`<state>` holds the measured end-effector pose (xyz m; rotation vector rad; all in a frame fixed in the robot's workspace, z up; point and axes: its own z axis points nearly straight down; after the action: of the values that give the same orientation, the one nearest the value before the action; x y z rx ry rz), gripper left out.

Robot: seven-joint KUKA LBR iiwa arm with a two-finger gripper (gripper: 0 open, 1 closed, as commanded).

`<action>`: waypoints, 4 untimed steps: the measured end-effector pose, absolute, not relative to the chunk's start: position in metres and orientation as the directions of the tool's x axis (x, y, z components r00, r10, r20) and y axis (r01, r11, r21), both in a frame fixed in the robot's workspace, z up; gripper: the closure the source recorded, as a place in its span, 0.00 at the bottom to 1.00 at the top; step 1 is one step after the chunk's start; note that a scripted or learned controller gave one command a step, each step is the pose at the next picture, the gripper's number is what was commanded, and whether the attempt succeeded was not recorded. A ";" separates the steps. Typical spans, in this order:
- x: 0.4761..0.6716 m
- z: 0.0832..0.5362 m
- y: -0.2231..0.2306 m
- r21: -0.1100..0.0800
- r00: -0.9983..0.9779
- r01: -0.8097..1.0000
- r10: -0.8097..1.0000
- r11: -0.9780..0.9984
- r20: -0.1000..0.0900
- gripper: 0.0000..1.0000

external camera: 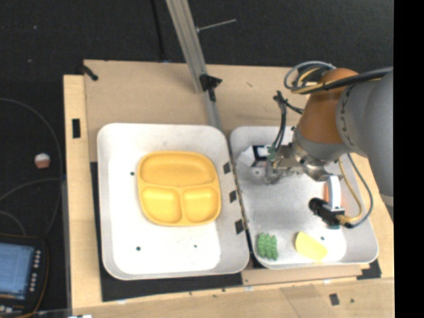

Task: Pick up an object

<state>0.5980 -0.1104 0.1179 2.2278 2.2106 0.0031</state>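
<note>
The right bin (285, 204) holds a small green knobbly object (267, 245) and a yellow rounded object (310, 246), both near its front edge. My gripper (271, 173) hangs low over the far left part of this bin, well behind both objects. A small white and dark thing (257, 154) shows just beyond the gripper at the bin's far left corner; what it is stays unclear. I see nothing held in the gripper.
A yellow divided tray (178, 187) lies in the middle of the left bin (119, 244). A slanted metal pole (192, 52) rises behind the bins. The grey arm with its orange band (321, 111) reaches in over the right bin's far right side.
</note>
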 end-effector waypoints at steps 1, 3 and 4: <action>0.594 0.165 -0.108 0.006 0.004 1.000 1.000 -0.004 -0.001 1.00; 0.599 0.284 -0.107 0.008 -0.003 1.000 1.000 0.003 -0.002 1.00; 0.600 0.265 -0.059 0.001 -0.006 1.000 1.000 0.006 0.000 1.00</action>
<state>0.6001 -0.0592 0.2649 2.2144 2.2277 0.0010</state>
